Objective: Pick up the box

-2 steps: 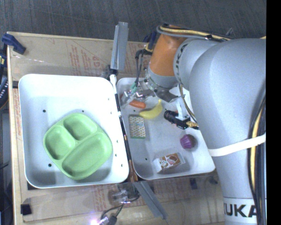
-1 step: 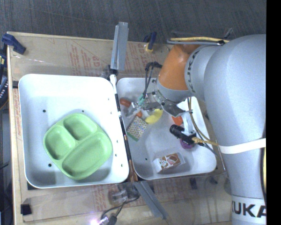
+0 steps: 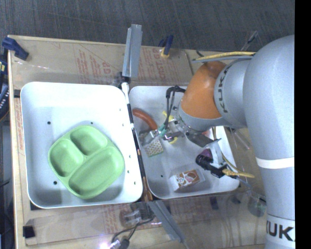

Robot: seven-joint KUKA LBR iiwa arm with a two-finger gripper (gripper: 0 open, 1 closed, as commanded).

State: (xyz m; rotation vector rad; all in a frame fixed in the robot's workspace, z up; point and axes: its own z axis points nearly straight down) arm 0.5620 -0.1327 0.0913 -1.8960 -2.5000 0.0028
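Note:
The box (image 3: 187, 179), small and brown and white with a picture on its top, lies flat near the front edge of the right bin (image 3: 166, 187). My gripper (image 3: 156, 135) hangs over the left part of that bin, up and to the left of the box and well apart from it. A small speckled grey piece (image 3: 154, 148) lies just below the gripper. The arm's orange band (image 3: 199, 95) and grey body cover the back right of the bin.
A curved red-orange thing (image 3: 144, 117) lies at the right bin's back left, close to the gripper. A purple thing (image 3: 208, 152) sits right of the box. The left bin (image 3: 36, 102) holds a green divided plate (image 3: 86, 161).

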